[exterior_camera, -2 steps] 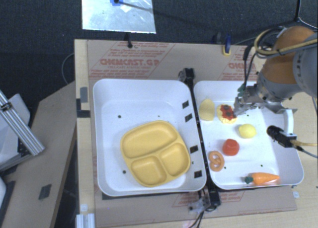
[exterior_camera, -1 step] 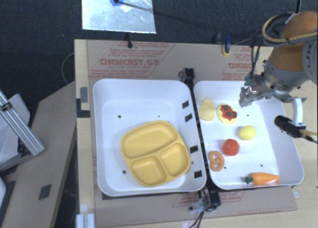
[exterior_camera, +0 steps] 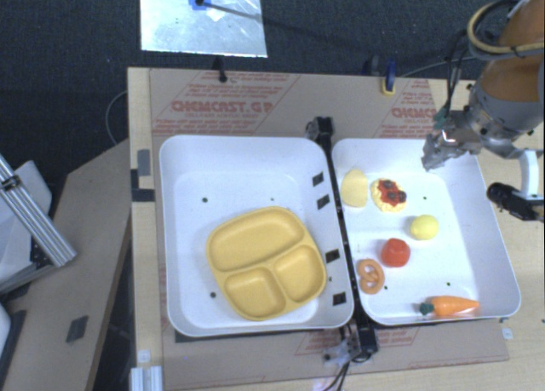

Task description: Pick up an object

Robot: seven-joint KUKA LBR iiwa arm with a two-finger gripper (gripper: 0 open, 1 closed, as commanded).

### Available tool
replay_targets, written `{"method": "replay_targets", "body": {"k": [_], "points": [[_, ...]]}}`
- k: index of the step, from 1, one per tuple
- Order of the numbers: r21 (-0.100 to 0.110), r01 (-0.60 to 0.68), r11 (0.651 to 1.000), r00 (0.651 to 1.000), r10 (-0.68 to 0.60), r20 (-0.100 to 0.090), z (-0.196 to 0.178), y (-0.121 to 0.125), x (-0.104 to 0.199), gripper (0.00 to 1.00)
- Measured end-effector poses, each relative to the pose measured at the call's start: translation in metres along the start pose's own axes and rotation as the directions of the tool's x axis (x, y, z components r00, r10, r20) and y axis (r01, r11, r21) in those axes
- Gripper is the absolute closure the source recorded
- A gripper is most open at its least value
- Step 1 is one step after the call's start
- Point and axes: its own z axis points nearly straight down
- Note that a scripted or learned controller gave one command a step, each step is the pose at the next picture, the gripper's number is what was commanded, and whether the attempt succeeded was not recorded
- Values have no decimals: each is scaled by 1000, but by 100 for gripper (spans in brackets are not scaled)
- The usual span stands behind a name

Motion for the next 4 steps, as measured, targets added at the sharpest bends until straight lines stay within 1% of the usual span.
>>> {"method": "replay_targets", "body": {"k": [1,2,3,4], "points": [[5,5,1000,1000,-5,-4,11,4,56,100],[5,6,1000,1000,-6,-4,20,16,110,100],[3,5,1000,1000,-5,-4,15,30,156,100],[4,7,1000,1000,-7,-5,14,36,221,100]]}}
